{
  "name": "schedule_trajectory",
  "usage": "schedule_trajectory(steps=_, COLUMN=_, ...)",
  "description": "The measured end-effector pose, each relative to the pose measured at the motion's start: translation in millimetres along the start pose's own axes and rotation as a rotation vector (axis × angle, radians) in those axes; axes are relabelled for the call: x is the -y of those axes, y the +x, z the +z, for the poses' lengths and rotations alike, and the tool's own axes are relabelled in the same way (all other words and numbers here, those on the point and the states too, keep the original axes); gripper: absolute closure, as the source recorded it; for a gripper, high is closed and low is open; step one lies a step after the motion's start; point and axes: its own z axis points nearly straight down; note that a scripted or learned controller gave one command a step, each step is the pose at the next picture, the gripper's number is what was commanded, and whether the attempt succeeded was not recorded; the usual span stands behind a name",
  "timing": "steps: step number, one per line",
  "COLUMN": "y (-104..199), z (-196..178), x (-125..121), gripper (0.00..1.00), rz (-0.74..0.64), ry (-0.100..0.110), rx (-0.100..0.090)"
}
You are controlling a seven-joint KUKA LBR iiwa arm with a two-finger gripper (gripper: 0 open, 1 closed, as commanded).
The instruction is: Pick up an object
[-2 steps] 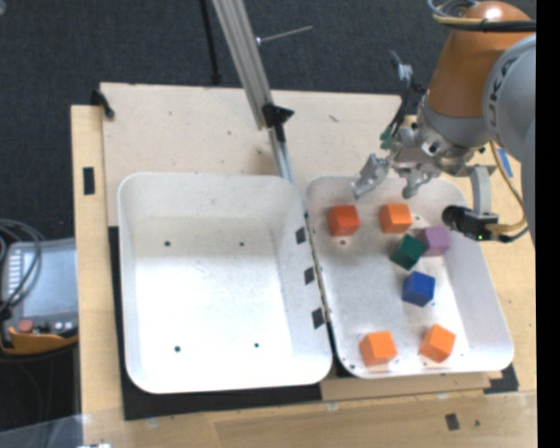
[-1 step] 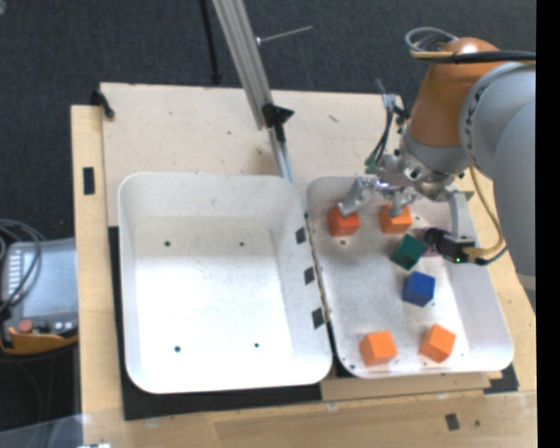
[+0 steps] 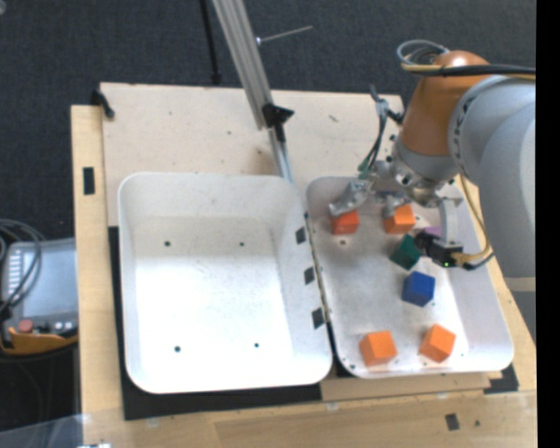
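Item: small orange cube, apparently foam or light plastic [image 3: 345, 221], in the right bin near its far-left corner, just under my hand [image 3: 378, 194]. I judge it light, stiff enough to keep its shape under a pinch, matt rather than slippery, and not fragile. Best hold: across two opposite flat faces, squarely, low enough that it does not roll out.

Item: second small orange cube [image 3: 399, 217], just beside the first along the far edge of the same bin, partly under my wrist. Same likely handling.

Item: my hand, metal, at the far edge of the right bin above these two cubes. Whether it is wide or narrow I cannot tell, and nothing shows as held.

Item: dark green block [image 3: 407, 252], mid-bin toward the right wall, tilted on an edge.

Item: blue cube [image 3: 418, 288], just nearer than the green one.

Items: two more orange cubes [image 3: 378, 347] [image 3: 437, 343], near the bin's near edge, well apart from my hand.

Container: right white shallow bin [image 3: 355, 278]. Left white shallow bin [image 3: 215, 278], alongside it. Both on the pale wooden tabletop [image 3: 168, 119].
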Motion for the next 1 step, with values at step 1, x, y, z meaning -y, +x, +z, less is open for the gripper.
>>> schedule_trajectory(steps=1, y=-0.4, z=-11.0, x=-1.4, gripper=1.0, rz=0.002, ry=-0.004, rx=-0.001)
